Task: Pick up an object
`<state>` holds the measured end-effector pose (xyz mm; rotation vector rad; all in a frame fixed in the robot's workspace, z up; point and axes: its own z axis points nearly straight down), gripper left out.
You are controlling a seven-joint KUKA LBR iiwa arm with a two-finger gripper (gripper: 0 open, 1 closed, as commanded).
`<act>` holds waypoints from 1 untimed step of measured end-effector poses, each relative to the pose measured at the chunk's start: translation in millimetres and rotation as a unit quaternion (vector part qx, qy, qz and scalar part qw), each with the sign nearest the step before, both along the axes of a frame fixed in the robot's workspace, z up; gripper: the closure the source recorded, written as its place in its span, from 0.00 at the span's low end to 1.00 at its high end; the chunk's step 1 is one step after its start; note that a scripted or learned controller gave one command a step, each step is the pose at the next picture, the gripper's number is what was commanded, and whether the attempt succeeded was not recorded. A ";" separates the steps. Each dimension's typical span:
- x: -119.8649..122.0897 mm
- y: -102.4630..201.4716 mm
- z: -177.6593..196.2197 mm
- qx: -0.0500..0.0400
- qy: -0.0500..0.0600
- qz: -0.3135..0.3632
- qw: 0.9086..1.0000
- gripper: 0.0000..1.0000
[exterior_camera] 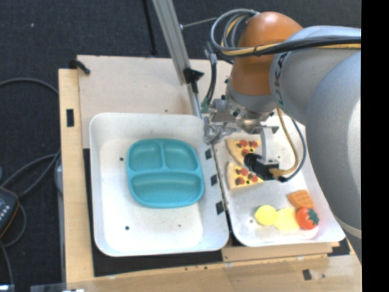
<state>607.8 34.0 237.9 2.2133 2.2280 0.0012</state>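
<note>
1. Camera view, left bin [103,163]: a teal divided plate [164,172] lies in its middle.
2. Pincer [226,126] hangs over the right bin's [285,242] far left, beside pizza slices [242,176]; I cannot tell its grip.
3. Near right corner: yellow piece [265,215], orange piece [299,198], red strawberry [307,218].

A teal divided plate [164,173] lies in the middle of the left bin [97,181]. In the right bin [273,242], two pizza slices [243,176] sit toward 10 o'clock, with the gripper [243,128] at their 12 o'clock. A yellow piece [265,215], an orange piece [299,198] and a red tomato [307,218] cluster toward 5 o'clock.
</note>
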 end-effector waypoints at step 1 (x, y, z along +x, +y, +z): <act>26.9 49.5 12.0 0.001 -0.001 0.001 1.000 1.00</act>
